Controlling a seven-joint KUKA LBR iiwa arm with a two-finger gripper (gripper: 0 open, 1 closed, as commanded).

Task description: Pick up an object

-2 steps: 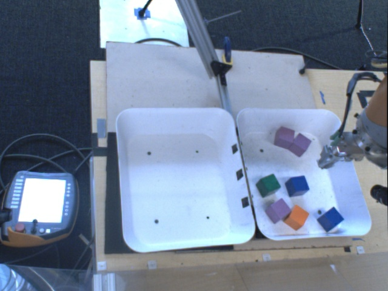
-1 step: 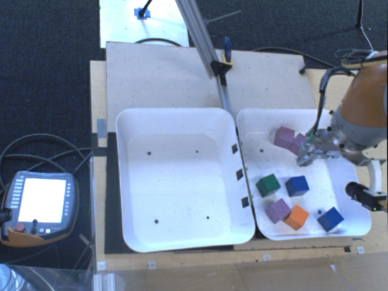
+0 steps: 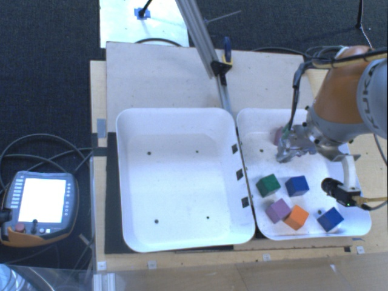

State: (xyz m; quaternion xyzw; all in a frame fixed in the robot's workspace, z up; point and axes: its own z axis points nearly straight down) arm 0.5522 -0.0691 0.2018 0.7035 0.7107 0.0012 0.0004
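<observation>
Several small blocks lie in the right bin (image 3: 254, 126): a green one (image 3: 267, 185), a blue one (image 3: 297, 185), a light purple one (image 3: 279, 210), an orange one (image 3: 297, 217) and a second blue one (image 3: 330, 219). My gripper (image 3: 290, 148) hangs over the bin's upper middle, above and apart from the green and blue blocks. A mauve block (image 3: 280, 135) peeks out just left of the gripper, mostly hidden by it. I cannot make out whether that block sits between the fingers.
The left bin (image 3: 130, 162) stands beside the right one, with a dark divider strip between them. A slanted metal pole (image 3: 200, 32) crosses the bench at the back. A teach pendant (image 3: 39, 208) lies off the bench at the left.
</observation>
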